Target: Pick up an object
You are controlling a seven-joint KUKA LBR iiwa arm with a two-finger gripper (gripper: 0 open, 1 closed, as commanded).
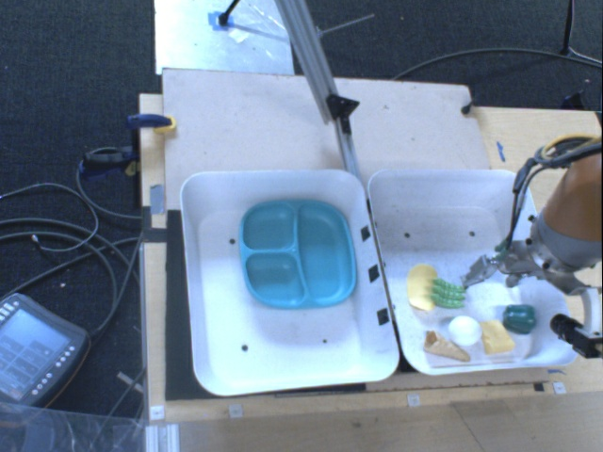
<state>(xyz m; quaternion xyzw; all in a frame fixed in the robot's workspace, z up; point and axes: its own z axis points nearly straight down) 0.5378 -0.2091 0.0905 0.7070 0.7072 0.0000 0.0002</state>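
Two white bins sit side by side below my camera: the left bin point(212, 281) holds one blue divided plate point(297, 252), and the right bin point(433, 205) holds the small objects. The gripper point(485, 269) hangs over the right bin's near half, close to that bin's right wall, with the arm point(575, 205) coming in over that wall. I cannot tell how the gripper stands, as it is too small and blurred from here.

Away from the gripper toward the far rim, the right bin's floor is bare and gives the most free room. On the near side the objects crowd against the near rim, so room there is tight.

Relative to the gripper, the green ridged piece point(448, 293) lies just beside it on the left-bin side, touching the yellow piece point(422, 287) beyond it. The dark green block point(519, 318) lies near it toward the near rim. The white ball point(463, 330) sits further toward that rim, between the tan wedge point(447, 347) and the yellow block point(498, 338).

I count six small objects, one of each, and one plate.
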